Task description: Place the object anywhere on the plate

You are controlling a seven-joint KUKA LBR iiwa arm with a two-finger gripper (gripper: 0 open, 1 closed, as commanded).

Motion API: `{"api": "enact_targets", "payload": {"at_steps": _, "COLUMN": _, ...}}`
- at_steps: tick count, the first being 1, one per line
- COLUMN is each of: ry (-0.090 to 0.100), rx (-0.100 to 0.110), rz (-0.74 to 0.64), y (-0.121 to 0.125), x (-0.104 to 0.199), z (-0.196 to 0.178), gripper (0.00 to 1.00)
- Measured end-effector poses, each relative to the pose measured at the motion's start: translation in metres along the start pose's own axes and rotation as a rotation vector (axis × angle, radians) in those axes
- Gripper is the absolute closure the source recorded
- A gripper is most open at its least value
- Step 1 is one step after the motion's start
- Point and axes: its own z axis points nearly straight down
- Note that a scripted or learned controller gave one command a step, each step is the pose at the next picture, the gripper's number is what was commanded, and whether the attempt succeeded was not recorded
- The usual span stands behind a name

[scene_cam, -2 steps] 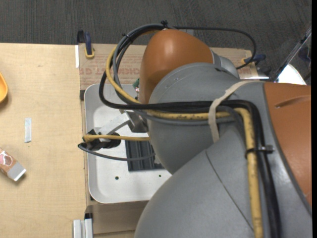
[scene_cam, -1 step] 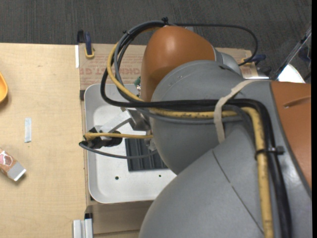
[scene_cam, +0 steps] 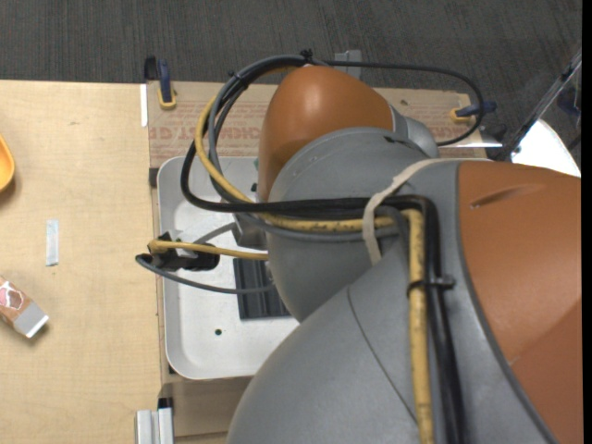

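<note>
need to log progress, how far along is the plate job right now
Done: nothing confirms a placement; no plate or placed object is in sight. In hand: the arm hangs low over the white bin, its body and cables covering most of the bin, so a grasp cannot be judged. Left: as far as can be seen, picking and placing.

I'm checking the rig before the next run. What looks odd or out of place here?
The grey and orange robot arm covers most of the shallow white bin. Its black and yellow cables loop loosely above the bin and could snag.
</note>
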Motion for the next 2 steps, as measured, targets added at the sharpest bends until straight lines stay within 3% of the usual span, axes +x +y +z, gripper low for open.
{"api": "enact_targets", "payload": {"at_steps": 1, "ry": -0.003, "rx": 0.000, "rz": -0.109, "y": -0.001, "x": -0.001, "z": 0.059, "gripper": 1.00}}
{"api": "enact_targets", "payload": {"at_steps": 2, "ry": -0.001, "rx": 0.000, "rz": -0.196, "y": -0.001, "x": 0.000, "z": -0.024, "gripper": 1.00}}
